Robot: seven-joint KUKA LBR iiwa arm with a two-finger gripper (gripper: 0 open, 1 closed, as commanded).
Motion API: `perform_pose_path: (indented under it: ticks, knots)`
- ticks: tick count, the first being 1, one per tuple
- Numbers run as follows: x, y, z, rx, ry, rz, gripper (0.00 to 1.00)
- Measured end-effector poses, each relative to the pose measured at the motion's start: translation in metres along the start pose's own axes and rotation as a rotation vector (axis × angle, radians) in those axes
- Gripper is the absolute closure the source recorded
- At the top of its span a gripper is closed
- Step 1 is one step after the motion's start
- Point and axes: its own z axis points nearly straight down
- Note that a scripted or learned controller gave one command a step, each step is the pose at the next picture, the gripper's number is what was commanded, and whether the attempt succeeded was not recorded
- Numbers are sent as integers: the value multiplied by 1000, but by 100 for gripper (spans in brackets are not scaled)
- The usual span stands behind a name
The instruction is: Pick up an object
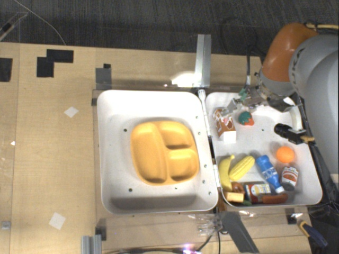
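Two white bins sit side by side on your wooden bench; the left bin (108,157) bears a yellow divided tray (164,151). Your gripper (238,103) hangs over the far-left part of the right bin (312,192), its fingers slightly apart with nothing visibly between them. A small carton (225,126) lies just near of it, long axis running far to near. A red-and-green toy (245,118) sits right beside. White floor lies bare mid-bin; the near edge is crowded.

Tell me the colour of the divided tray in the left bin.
Yellow: the divided tray shows plainly in the camera view.
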Motion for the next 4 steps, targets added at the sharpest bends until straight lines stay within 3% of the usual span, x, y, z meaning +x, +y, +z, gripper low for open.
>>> perform_pose_path:
  ticks: [1,2,3,4]
  knots:
    - [40,19,-76,10,4,118,0]
    - [39,17,-73,16,5,121,0]
    - [14,6,-4,-8,-1,-220,0]
    - [-67,-11,-38,13,2,5,0]
